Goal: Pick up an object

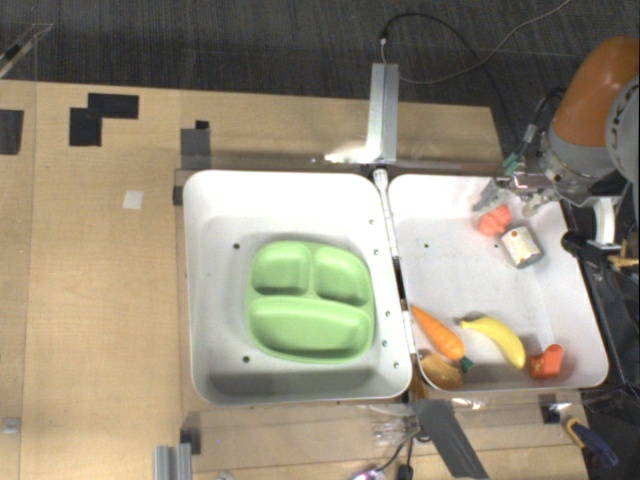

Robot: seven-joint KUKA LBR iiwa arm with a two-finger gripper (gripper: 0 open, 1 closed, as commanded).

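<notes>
From the camera above, two white bins are being shown side by side on the bench (90,298). The left bin (215,268) is holding a green divided plate (308,301). In the right bin (570,298), the tool (520,190) is being held low at the far right corner, just above a pink-orange object (493,220); how far it is open cannot be told, and nothing is being seen in its grip. A small tan block (521,246) is lying just beside that object. A carrot (438,331), a banana (496,338), a red-orange piece (546,362) and a brownish item (441,370) are lying near the front edge. No writing can be read.
</notes>
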